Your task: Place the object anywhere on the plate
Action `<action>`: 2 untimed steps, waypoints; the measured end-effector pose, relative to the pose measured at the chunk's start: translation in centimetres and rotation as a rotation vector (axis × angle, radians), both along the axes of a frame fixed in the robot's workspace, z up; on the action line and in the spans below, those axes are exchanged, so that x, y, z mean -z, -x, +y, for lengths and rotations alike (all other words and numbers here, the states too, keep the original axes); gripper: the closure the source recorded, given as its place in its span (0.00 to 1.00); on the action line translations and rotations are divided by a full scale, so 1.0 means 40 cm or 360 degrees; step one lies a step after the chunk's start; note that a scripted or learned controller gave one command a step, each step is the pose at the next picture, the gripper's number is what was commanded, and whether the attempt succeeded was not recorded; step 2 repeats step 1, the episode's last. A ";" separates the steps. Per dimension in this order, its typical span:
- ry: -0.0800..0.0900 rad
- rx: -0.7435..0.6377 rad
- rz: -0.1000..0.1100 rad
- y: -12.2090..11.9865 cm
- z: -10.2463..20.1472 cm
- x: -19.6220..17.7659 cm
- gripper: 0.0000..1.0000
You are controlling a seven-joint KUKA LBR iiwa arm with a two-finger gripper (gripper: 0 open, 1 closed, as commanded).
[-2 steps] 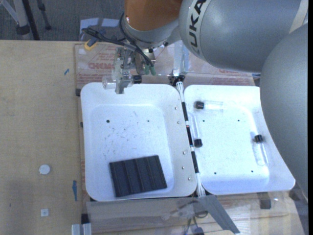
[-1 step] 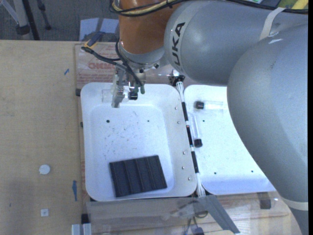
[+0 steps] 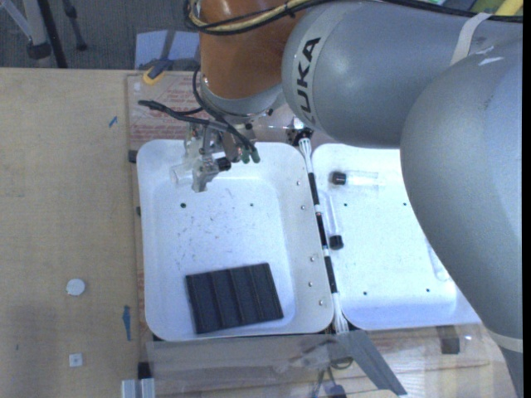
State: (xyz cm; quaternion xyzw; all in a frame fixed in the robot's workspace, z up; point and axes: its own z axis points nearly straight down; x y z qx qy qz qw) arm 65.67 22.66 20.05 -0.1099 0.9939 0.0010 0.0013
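In smooth white bin (image 3: 166, 247), ribbed dark slab (image 3: 234, 297)

Only readable text: "UKA" in black letters on my grey arm (image 3: 348, 65), the rest of the brand name cut off by the curve. Red print on cardboard (image 3: 162, 110) behind the bins, too blurred to read.

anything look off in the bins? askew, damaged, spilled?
The dark ribbed plate lies slightly rotated against the walls of the left bin. That bin's floor shows dark scuffs or specks mid-bin. A small clear tube with a black cap lies in the right bin. No visible damage.
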 end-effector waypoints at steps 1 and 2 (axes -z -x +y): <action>-0.0003 -0.0185 -0.0010 -0.026 0.001 -0.134 1.00; -0.0003 -0.0185 -0.0010 -0.026 0.001 -0.134 1.00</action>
